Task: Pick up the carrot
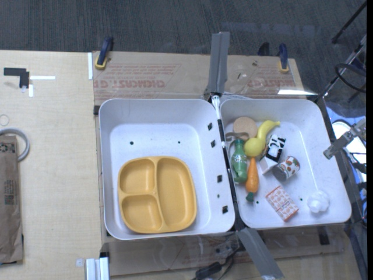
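The carrot (pixel 252 178), orange with a green stem end pointing toward the front, lies in the right bin (pixel 329 156) near its left side. It rests against a green bottle (pixel 239 159) on its left and just below a yellow banana-like toy (pixel 260 140).
In the right bin also lie a round tan disc (pixel 245 125), a black-and-white box (pixel 275 147), a small red-and-white can (pixel 288 168), a red patterned packet (pixel 282 203) and a clear lump (pixel 318 202). The left bin (pixel 116 127) holds a yellow divided plate (pixel 156 193).
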`<state>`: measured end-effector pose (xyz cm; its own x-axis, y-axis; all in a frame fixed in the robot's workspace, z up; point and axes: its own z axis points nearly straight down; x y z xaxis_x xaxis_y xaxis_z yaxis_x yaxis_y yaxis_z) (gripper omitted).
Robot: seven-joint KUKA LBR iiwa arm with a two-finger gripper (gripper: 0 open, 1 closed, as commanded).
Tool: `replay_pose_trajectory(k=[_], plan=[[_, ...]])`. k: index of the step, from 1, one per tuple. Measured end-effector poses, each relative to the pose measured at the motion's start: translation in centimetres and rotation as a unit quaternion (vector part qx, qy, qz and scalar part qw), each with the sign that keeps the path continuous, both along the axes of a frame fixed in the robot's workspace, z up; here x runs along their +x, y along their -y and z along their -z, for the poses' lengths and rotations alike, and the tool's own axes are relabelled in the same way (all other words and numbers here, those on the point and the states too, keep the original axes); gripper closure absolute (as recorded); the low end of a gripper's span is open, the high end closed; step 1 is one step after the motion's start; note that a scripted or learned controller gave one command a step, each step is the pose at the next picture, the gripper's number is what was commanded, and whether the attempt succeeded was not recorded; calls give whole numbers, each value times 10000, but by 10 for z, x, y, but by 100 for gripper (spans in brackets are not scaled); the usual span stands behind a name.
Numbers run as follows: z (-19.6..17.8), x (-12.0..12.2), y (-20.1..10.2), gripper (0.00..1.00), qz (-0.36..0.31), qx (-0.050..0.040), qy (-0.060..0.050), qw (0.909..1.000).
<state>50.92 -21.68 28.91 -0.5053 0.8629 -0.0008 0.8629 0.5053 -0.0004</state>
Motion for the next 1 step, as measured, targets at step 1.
replay_pose_trajectory(k=[1], plan=[[-99, 83, -2, 0, 257, -7, 11, 9997]])
